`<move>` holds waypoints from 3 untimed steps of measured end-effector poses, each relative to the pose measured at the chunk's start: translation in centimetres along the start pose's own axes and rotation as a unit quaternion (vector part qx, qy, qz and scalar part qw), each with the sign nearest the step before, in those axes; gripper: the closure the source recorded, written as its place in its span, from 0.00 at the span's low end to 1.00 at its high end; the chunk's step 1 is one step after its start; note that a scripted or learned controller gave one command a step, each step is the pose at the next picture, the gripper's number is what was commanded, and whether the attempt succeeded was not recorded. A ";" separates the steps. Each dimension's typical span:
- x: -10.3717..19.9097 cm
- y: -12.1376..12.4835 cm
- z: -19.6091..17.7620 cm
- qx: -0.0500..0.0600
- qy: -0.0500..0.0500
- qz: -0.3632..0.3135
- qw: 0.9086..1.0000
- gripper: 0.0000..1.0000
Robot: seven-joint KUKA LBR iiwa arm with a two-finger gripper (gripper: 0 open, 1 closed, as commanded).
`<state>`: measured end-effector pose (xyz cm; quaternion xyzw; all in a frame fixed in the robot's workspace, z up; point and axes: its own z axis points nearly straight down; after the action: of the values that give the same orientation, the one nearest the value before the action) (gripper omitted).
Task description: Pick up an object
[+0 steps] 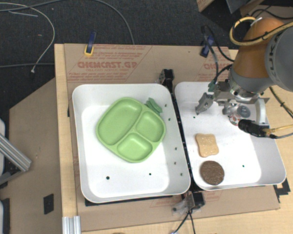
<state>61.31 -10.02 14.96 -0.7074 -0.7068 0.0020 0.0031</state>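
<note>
"Two white bins (88, 179) sit on brown board."
"Where's the cracker (206, 145)?"
"Right bin, just below the gripper (219, 103). Its fingers look spread, holding nothing."
"Hard to grab?"
"Probably light, stiff, crumbly. Pinch its side edges gently."

Fixed overhead camera – slanted down; both bins (83, 145) framed.

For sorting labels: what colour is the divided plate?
Light green plate, clearest in the camera view.
</note>
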 end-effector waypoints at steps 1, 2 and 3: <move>0.5 0.3 6.2 0.001 0.000 -0.001 1.000 0.00; 0.4 0.6 4.6 -0.004 0.000 0.000 1.000 1.00; -0.4 1.0 -1.5 -0.007 -0.002 0.000 1.000 1.00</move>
<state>62.31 -10.40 16.46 -0.7074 -0.7068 -0.0022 -0.0032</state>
